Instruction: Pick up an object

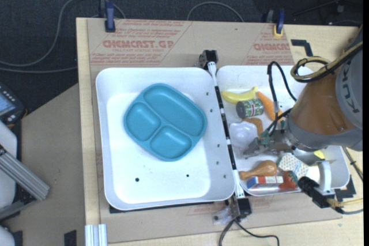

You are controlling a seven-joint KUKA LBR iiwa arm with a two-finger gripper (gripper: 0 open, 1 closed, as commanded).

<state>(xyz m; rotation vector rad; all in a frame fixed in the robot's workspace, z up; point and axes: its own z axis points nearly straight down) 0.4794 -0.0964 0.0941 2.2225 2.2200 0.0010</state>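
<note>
Camera view: the tool (258, 146) hangs low in the right bin (245, 73) beside the can (249, 108); its grip state cannot be told.

Red print on the brown board (173, 37) covering my worktop reads "CHEMCAST GP", upside down from this view, with a smaller line under it too fine to read. The same mark repeats near the right bin, partly cut off. White letters "KU" show on my arm (354, 86). The can (249, 108) label is unreadable.
</note>
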